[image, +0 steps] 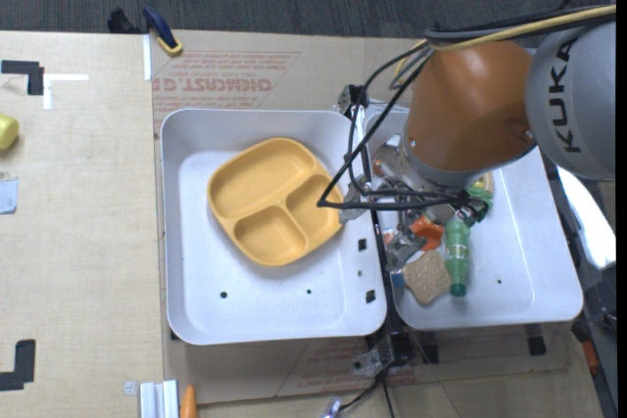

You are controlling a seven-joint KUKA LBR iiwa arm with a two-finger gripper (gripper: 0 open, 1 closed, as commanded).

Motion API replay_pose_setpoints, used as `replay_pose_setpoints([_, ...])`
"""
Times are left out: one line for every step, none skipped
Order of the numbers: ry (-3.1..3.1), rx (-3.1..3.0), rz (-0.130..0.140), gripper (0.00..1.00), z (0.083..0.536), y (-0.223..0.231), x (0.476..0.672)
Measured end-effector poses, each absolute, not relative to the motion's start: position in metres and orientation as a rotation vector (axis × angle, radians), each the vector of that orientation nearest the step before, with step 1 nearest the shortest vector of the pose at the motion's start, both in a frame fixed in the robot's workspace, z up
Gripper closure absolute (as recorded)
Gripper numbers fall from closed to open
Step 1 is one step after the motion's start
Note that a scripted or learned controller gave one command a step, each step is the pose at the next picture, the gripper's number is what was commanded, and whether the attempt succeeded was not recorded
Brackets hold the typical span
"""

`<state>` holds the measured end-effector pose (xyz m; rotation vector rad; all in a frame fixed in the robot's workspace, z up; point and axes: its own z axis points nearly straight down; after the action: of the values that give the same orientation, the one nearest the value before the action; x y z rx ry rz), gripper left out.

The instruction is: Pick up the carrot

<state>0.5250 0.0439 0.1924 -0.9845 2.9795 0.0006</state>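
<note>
- While the arm (480,108) hangs over the right bin (529,289), end effector state: cannot tell.
- Carrot (425,231) lies beside the bottle (458,255); likely light, stiff, smooth; grip mid-body.

One fixed overhead camera, slanting down on both bins (186,240).

Grey KUKA arm (578,103), orange wrist band (470,108), black and yellow cables (392,73)

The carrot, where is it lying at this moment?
In the camera view the carrot lies in the right bin, near its left wall. It sits just under the arm's orange band, left of the green bottle and above the brown sponge-like piece.
</note>
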Motion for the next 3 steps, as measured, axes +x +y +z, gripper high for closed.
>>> replay_pose_setpoints([2.990,-0.942,-0.003,0.00,0.193,-0.057,0.552])
replay_pose_setpoints([2.937,-1.100,0.002,0.00,0.192,0.005,0.567])
replay_pose_setpoints([2.960,-1.042,0.002,0.00,0.192,0.024,0.532])
